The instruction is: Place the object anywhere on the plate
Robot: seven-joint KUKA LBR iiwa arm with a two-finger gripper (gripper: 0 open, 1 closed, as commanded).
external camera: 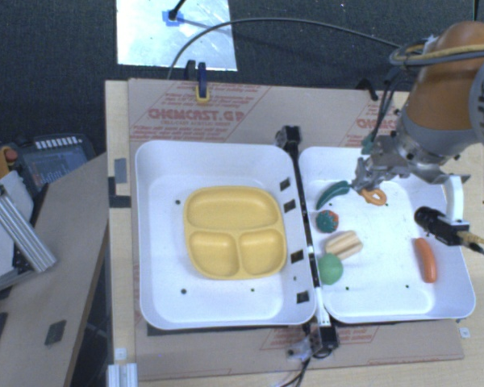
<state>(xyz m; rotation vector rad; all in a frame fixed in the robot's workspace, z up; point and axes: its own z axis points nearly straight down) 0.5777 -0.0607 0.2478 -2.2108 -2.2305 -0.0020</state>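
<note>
Reaching in from the right, hovers with the tool (369,181) low over the far part of the right bin (387,298). Cannot tell whether set wide, set narrow or closed on anything, since hidden beneath the wrist from this angle. Meets the small orange piece (375,197) right at the tool's tip, on its near side, touching it or almost so; cannot tell whether lifted or resting on the bin floor. Shows a curved green pod (333,193) just left of the tool, apart from the orange piece. Shows, nearer along that bin's left wall, a small multicoloured ball (328,220), a pale bread roll (344,244) and a green ball (331,269), the last two close together. Shows an orange-red sausage shape (425,260) toward the right wall, well apart from the tool. Shows the yellow three-compartment plate (226,208) in the middle of the left bin (157,216), well apart from both tool and orange piece.
</note>
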